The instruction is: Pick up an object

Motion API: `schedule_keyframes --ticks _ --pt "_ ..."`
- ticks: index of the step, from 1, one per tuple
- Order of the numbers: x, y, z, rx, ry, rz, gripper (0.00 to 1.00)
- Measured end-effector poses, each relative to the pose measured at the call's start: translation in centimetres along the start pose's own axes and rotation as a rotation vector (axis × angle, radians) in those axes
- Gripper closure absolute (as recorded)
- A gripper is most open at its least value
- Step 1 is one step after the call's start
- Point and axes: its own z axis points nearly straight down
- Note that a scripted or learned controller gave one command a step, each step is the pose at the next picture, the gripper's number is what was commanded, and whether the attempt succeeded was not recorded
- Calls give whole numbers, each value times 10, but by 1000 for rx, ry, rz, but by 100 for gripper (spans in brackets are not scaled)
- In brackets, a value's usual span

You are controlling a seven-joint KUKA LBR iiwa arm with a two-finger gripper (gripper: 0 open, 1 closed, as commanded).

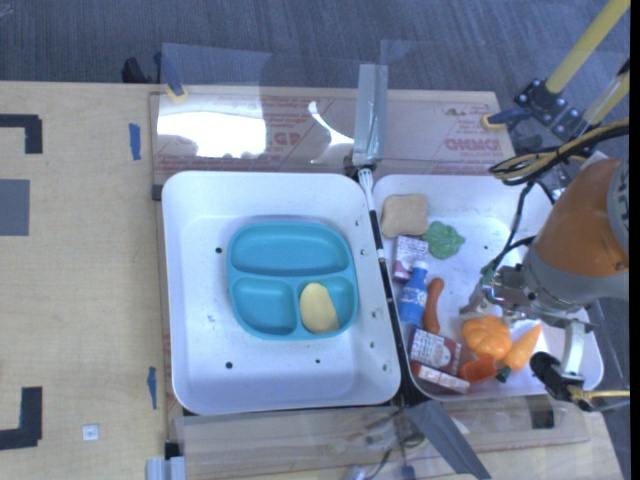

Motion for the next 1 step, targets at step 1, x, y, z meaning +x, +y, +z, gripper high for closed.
schedule_keyframes --ticks 1 --pt "63 9 -123 -2 -1 -57 100"
